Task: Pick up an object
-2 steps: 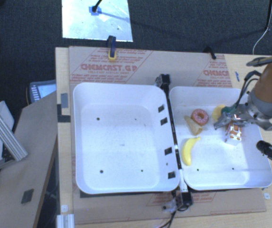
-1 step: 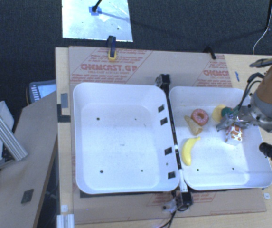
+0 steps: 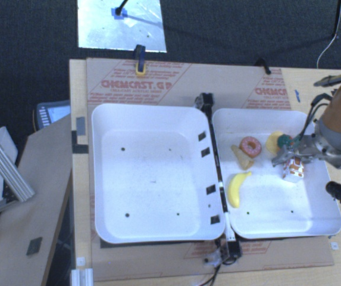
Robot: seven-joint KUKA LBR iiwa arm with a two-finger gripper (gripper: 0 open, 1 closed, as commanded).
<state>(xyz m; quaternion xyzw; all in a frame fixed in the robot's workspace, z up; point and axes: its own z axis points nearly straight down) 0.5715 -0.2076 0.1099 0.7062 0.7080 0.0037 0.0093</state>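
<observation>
The right bin [image 3: 277, 219] holds several small objects. A pink donut [image 3: 251, 146] lies beside a tan wedge [image 3: 241, 157], and a yellow banana [image 3: 236, 189] rests near the bin's left wall. A yellow piece [image 3: 274, 142] with a green ball [image 3: 284, 140] against it sits toward the back. My gripper [image 3: 289, 158] reaches in from the right and hangs low over a small white and orange carton [image 3: 294, 170], which lies right under it. Whether it touches the carton is unclear.
The left bin [image 3: 152, 177] stands beside the right one, with a black clip-lined divider [image 3: 213, 159] between them. The grey and orange arm [image 3: 340, 121] covers the right bin's far right edge. A shiny plate [image 3: 121, 16] lies behind the bench.
</observation>
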